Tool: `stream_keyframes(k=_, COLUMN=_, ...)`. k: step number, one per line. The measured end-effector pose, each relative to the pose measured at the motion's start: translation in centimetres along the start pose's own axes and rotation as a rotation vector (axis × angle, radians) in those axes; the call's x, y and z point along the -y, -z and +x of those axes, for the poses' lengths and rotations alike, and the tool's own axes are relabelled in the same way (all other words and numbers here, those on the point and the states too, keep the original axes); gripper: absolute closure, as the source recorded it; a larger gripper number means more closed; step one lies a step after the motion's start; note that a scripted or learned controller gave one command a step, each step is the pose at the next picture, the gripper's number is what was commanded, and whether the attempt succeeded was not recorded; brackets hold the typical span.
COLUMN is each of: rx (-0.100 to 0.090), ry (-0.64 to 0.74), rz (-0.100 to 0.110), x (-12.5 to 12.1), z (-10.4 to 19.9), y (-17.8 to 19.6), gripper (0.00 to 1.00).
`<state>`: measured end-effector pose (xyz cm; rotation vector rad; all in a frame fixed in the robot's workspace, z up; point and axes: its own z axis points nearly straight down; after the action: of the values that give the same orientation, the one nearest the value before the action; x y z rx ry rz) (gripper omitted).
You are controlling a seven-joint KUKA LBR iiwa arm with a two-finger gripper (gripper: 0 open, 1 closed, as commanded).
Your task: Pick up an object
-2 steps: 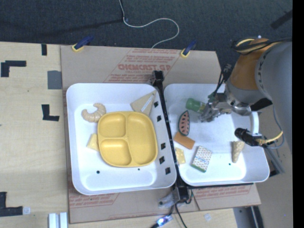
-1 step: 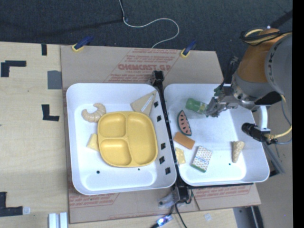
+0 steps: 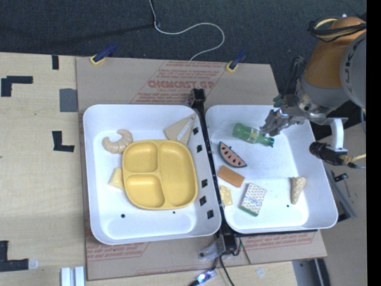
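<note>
My gripper hangs over the back of the right bin, its tips right at the near end of a green bottle that lies on its side. Whether the tips touch the bottle is hard to tell. In the same bin lie a watermelon slice, an orange block, a small yellow cheese piece, a patterned carton and a cream cone-shaped piece.
The left bin holds a yellow divided plate, a croissant, a beige wedge and a yellow piece beside the plate. A black divider runs between the bins. A white cable lies behind the bench.
</note>
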<state>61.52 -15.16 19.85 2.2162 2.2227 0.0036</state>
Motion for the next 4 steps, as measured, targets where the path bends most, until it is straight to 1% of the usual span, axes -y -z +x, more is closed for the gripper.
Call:
stream_keyframes(k=1, rx=0.0, ry=-0.001, rz=0.002, x=-0.1, z=0.1, y=2.8, gripper=1.0)
stream_keyframes(k=2, rx=-0.002, ry=0.003, rz=0.006, x=1.4, z=6.1, y=2.0, gripper=1.0)
stream_keyframes(k=3, rx=-0.003, ry=0.004, rz=0.006, x=3.3, z=11.1, y=3.1, gripper=1.0)
stream_keyframes(k=4, rx=-0.001, ry=0.003, rz=0.007, x=3.4, z=16.2, y=1.7, gripper=1.0)
